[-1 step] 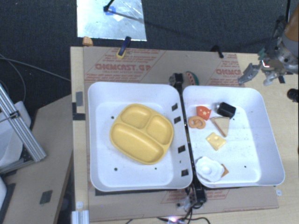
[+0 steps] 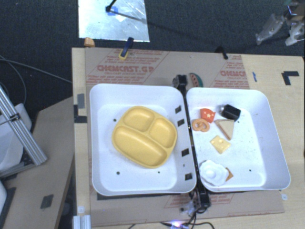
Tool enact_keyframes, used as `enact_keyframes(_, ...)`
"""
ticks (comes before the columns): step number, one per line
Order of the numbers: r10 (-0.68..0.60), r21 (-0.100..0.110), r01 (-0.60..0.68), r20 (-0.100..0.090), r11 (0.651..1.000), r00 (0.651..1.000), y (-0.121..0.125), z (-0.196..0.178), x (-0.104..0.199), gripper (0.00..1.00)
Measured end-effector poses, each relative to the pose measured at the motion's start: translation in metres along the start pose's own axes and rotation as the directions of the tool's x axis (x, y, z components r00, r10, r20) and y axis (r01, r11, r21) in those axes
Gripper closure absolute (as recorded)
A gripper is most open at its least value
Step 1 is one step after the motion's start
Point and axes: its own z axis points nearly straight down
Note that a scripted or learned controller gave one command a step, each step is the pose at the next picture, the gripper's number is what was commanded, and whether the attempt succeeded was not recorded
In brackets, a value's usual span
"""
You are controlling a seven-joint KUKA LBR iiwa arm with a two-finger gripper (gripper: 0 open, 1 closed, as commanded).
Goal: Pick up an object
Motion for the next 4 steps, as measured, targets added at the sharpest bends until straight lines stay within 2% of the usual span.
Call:
enact_keyframes(1, -0.002, 0.005, 0.002, 0.001, 1.0, 1.0, 0.0, -0.005, -0.002, 1.0)
enact_keyframes(2, 0.001, 0.011, -0.001, -0.003, 1.0, 1.0, -0.054, -0.067, 0.081, 1.0)
enact_keyframes(3, 0.004, 0.011, -0.004, -0.002, 1.0, 1.0, -0.087, -0.085, 0.131, 1.0)
enact_keyframes(4, 0.002, 0.012, -0.002, -0.004, 1.0, 1.0, -0.162, -0.086, 0.14, 1.0)
